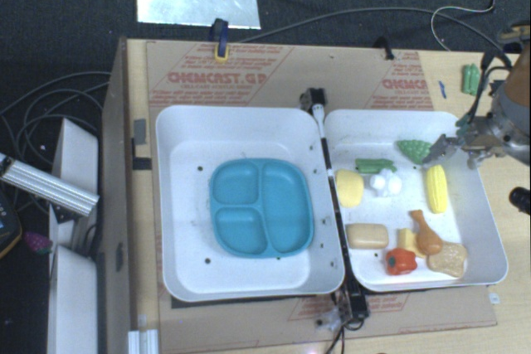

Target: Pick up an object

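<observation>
While the gripper [455, 142], its state impossible to tell, hovered beside green leafy food [412, 149], a corn cob [436, 188] lay just below.

The one camera hung above the bench [274, 66], looking down at a slant. It stood far enough back to take in both bins [191, 137] and floor beyond the bench.

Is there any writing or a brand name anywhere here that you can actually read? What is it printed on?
"CHEMCAST GP": red print on the brown protective sheet under the bins, left of centre.
"CHEMCAST": the same red print, slanted, on that sheet's right part; any letters after it are too blurred to read.
Smaller red lines around both logos: too small to read.
Fainter red print on the sheet's front edge: unreadable.
</observation>
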